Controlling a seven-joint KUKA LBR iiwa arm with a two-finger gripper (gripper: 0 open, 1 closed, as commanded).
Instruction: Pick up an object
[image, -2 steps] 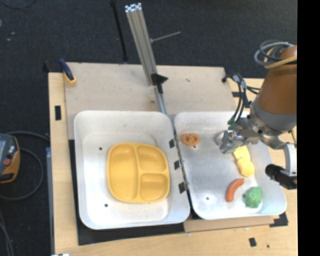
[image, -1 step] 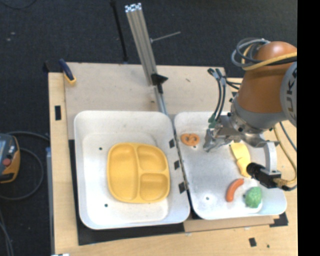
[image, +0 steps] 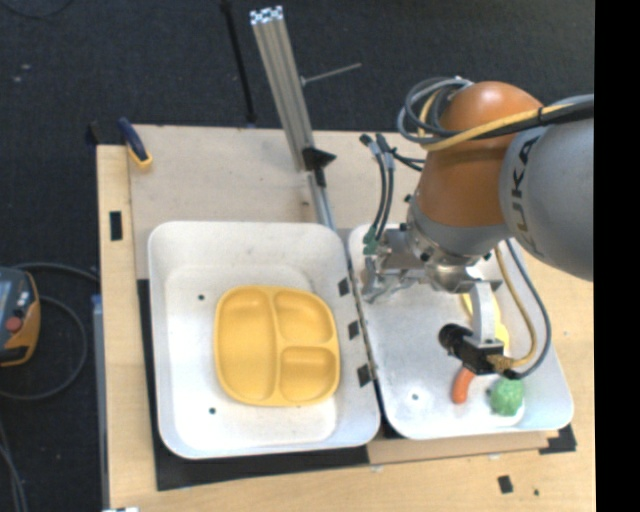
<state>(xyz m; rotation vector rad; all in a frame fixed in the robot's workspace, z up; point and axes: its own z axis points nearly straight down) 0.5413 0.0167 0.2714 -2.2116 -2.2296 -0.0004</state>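
My gripper (image: 374, 282) hangs low over the near-left part of the right bin (image: 420, 415), close to the wall it shares with the left bin. A small orange carrot-like piece (image: 460, 387) lies at the front of the right bin. Beside it, to the right, sits a green lumpy piece (image: 507, 396). Both lie well to the right of the gripper and apart from it. I see nothing held at the gripper's tip. The big grey and orange wrist hides the back of the right bin.
A yellow divided plate (image: 277, 344) lies in the middle of the left bin (image: 180, 270). A slanted metal post (image: 290, 100) rises behind the bins. A blue and yellow tool (image: 134, 141) rests at the bench's back-left corner.
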